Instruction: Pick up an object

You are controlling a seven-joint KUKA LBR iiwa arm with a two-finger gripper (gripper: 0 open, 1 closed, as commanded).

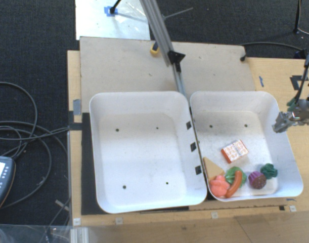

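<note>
The right bin (pixel 222 105) holds several small toys near its front edge. An orange-and-white waffle-like block (pixel 234 151) lies mid-bin. A tan wedge (pixel 211 165), a pink-orange lump (pixel 219 186), a green piece (pixel 232 174), an orange carrot-like stick (pixel 234 184), a purple ball (pixel 257 179) and a dark green broccoli (pixel 268 170) line the front. My gripper (pixel 284 121) sits at the right rim of this bin, up and to the right of the toys, apart from them.
The left bin (pixel 101 105) sits beside the right one with a black-marked divider (pixel 193 147) between them. A slanted grey pole (pixel 162 29) crosses the back board. Cables and a pendant (pixel 0 178) lie on the floor at left.
</note>
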